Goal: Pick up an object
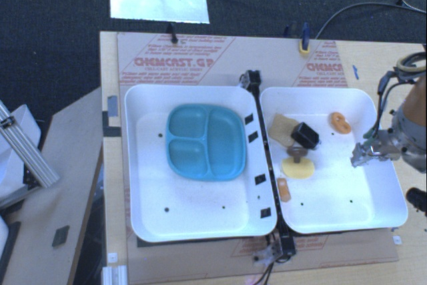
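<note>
1. Small orange cylinder-shaped piece point(284, 191), lying in the right-hand shallow white bin point(347, 213) near the divider.
2. Pale yellow disc with a brown stem point(297, 166), just behind it.
3. Metal gripper point(363, 153) at the right bin's right wall, above the floor; I cannot tell how it is set.
4. Black block point(305, 135) resting on a tan card point(281, 127).
5. Orange ring point(341, 122), far corner.
6. Turquoise divided plastic plate point(205, 142), centred in the left-hand white bin point(150, 210).

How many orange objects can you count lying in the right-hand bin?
2: an orange ring near the bin's far right corner, and a small orange piece by the divider, nearer the front edge. Nothing seems hidden.
</note>
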You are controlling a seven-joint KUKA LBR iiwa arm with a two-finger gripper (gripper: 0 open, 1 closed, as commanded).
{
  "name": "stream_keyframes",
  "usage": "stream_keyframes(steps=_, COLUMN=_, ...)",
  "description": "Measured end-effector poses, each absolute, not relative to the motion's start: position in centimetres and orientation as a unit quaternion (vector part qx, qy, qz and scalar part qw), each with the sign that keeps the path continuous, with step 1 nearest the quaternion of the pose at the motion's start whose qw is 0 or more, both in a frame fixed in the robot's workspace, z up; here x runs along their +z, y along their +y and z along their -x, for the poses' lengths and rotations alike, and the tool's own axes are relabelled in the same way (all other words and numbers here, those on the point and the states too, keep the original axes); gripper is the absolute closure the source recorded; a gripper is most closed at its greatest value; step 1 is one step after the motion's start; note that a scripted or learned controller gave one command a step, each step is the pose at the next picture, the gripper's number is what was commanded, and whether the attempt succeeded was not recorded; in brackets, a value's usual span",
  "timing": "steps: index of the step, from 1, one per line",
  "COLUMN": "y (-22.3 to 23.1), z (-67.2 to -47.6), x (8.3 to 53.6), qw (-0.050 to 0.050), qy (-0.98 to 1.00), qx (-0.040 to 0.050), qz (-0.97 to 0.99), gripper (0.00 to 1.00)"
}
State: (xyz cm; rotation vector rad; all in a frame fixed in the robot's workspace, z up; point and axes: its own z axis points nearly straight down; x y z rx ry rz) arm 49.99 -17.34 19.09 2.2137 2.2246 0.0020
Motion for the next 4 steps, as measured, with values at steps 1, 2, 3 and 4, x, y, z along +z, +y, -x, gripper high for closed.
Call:
stream_keyframes(steps=1, y=-17.5, z=-49.3, x=25.0, qw=0.004, qy=0.709, qx=0.0017, qz=-0.705, gripper=1.0)
stream_keyframes(steps=2, y=-12.2, z=-49.0, x=23.7, qw=0.0, qy=0.71, qx=0.0009, qz=-0.704, gripper=1.0)
stream_keyframes(steps=3, y=-7.2, z=-49.3, x=24.5, qw=0.001, qy=0.71, qx=0.001, qz=-0.704, gripper=1.0)
stream_keyframes(steps=4, y=-1.9, z=-48.7, x=23.3, qw=-0.001, qy=0.711, qx=0.0009, qz=-0.703, gripper=1.0)
